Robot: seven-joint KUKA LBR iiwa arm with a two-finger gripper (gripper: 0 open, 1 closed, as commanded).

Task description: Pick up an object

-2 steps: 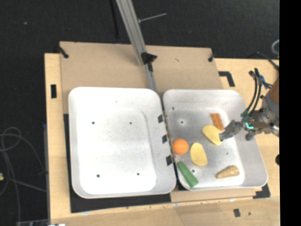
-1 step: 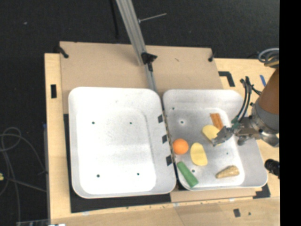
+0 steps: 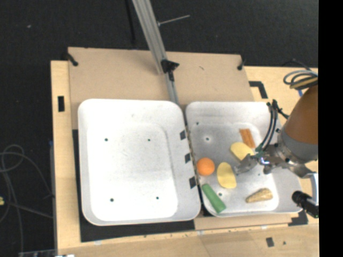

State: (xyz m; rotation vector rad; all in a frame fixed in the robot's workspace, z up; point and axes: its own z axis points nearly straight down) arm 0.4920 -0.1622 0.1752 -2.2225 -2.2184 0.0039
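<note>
A light wooden bench (image 3: 61, 159) is set on a dark speckled floor (image 3: 32, 20), and a brown board (image 3: 118, 74) is laid across its top; a grey metal rail (image 3: 147, 23) is seen slanting in, thin cables (image 3: 13, 167) are trailed at left

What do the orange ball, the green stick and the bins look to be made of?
Orange ball: smooth and evenly coloured, probably plastic or foam; the view cannot settle which.
Green stick: matte with rounded ends, probably plastic or rubber.
Bins, left and right: white, slightly glossy, with moulded rounded corners, so likely moulded plastic.
</note>
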